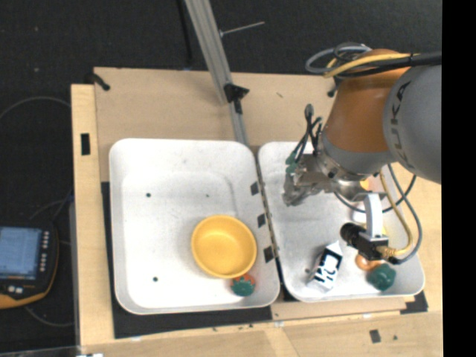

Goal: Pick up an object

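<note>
My gripper hangs over the upper left part of the right bin, close to the wall shared by the two bins. Nothing can be seen held in it. In the right bin's front part lie a black-and-white block, a teal piece and a small orange thing half hidden beside it. The left bin holds a yellow bowl, upright, near its front right. A small teal and red piece lies just in front of the bowl, in the bin's corner.
A grey metal pole slants from the top of the view down to the bins' back edge. The tan bench runs around both bins. A handheld screen unit sits off the bench at the far left.
</note>
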`<state>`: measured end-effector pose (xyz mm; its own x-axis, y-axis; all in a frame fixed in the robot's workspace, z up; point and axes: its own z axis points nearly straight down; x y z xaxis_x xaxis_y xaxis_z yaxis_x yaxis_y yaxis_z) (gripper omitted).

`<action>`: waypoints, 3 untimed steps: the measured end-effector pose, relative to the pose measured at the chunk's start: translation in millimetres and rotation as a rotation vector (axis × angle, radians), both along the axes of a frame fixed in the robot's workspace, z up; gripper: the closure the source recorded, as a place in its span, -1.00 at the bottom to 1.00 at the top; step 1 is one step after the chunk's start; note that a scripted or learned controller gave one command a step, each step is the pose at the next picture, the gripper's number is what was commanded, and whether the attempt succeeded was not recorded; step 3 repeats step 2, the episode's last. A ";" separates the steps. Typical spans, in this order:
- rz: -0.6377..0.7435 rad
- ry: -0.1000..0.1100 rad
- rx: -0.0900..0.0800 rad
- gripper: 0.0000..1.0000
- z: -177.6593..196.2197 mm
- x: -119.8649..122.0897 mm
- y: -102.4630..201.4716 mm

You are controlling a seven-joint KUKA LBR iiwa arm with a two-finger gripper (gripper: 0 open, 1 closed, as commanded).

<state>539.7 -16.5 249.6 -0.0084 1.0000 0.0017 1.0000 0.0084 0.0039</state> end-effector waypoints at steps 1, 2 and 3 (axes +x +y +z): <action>0.000 0.002 0.000 1.00 5.9 4.4 47.1; -0.001 0.002 -0.001 1.00 5.9 14.6 93.8; -0.001 0.002 -0.001 1.00 5.9 14.6 93.8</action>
